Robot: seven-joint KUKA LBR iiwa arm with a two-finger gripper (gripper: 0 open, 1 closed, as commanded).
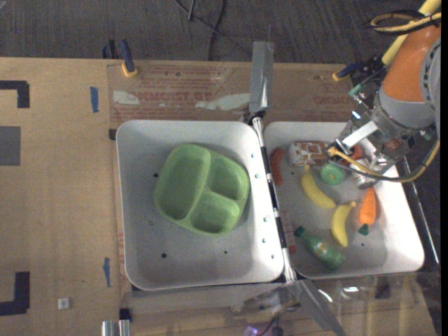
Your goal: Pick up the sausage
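Camera view puts my jaws (pixel 353 161) in the upper right of the frame, hanging over the upper part of the right bin (pixel 413 247). How wide they stand I cannot tell; glare and wrist hardware blur them, and I see nothing caught between them.

Just under and left of them lies a green round toy (pixel 333 174), with a small printed packet (pixel 308 152) beside it toward the bin's top edge. Below sit two bananas (pixel 317 190), one slanting, the other (pixel 341 223) curved, and a carrot (pixel 368 208) near the right wall. A green bottle (pixel 322 249) lies low in the bin.

Further left, the sausage (pixel 277 166) rests upright along the right bin's left wall, well apart from me. Beyond the divider, the left bin (pixel 140 257) carries a green divided plate (pixel 203 188), all on the cardboard-covered tabletop (pixel 56 187).

My worry: the sausage hugs the wall, so one side of me may strike the rim or have no room to slip behind it. Closing early could also snag the packet, or nudge the sausage away.
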